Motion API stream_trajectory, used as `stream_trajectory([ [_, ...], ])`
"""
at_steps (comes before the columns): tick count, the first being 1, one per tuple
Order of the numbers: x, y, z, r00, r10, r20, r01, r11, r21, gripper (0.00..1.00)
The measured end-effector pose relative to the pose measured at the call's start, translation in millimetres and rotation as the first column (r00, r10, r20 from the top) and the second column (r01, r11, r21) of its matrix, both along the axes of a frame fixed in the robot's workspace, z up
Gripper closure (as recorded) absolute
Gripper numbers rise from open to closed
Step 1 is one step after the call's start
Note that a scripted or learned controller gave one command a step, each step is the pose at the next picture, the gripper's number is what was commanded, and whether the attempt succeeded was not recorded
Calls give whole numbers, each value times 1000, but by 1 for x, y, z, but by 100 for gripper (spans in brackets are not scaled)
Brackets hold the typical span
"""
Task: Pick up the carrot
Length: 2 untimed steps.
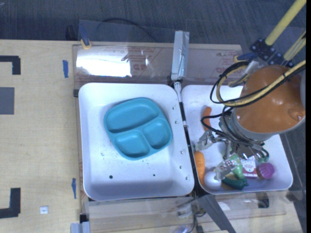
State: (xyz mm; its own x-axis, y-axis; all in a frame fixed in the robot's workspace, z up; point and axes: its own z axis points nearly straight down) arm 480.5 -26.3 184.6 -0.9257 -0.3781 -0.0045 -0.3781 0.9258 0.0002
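Starting at the left, we've got the wooden bench (34, 144) with its black corner marks and bits of blue tape, nothing for us there. Moving in, the left bin (92, 178) carries a blue divided plate (138, 127) sitting flat in the middle, three compartments up, well away from the action and probably just parked there as clutter. Across the divider where the two bins meet, we come to the right bin (284, 174), and right against its left wall lies the carrot (199, 163), orange, lengthwise along that wall, towards the near end. There's a second orange piece (207, 113) further back by the same wall; we can't tell what it is. Just right of the carrot sits a white round thing (212, 179), then a green item (234, 182) and a purple one (267, 170) huddled at the near edge, a tight little crowd.

And now the arm (269, 101), orange band and cables, hanging low over the right bin from the far right. Its claw (228, 152) is down among the toys, just right of the carrot; we judge it's lined up for the grab, but whether it's spread or pinched we cannot tell, the wrist hides it. We don't see the carrot held, so the pick is not yet done, and that wall leaves little room on the left side
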Motion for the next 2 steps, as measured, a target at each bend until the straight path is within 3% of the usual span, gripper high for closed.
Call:
stream_trajectory([
  [1,30,-20,48,944,329,5,-329,944,-3,0],
  [2,15,11,0,866,500,-2,-500,866,1,0],
])
